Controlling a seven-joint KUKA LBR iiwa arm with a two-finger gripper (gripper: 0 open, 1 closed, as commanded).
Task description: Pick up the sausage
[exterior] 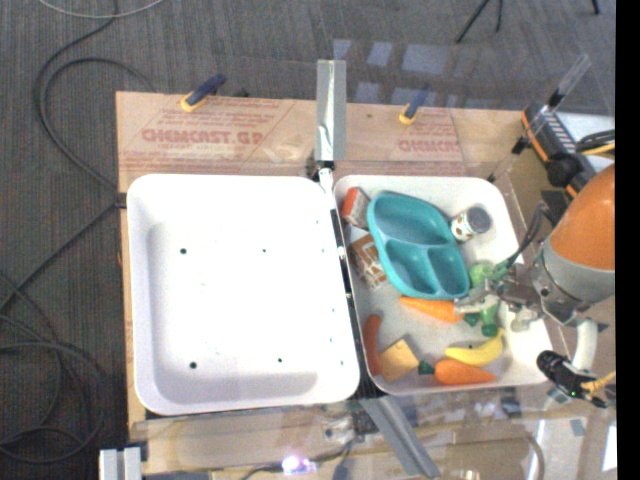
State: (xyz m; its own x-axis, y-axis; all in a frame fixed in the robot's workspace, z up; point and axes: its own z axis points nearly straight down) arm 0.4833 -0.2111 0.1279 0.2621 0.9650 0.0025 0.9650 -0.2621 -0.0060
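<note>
The tool (487, 303) hangs low over the right bin (505, 200), down among the green toy (487, 273) and the banana (476, 352), and whether it is spread or closed I cannot tell from here. The sausage (371, 336), a reddish piece, lies well off to the tool's left against the bin's left wall, beside a tan block (398, 357). Between them lie a carrot (432, 308) and the teal divided dish (417, 243). So crowded a bin means, I'd judge, the arm must cross over before descending.
</note>
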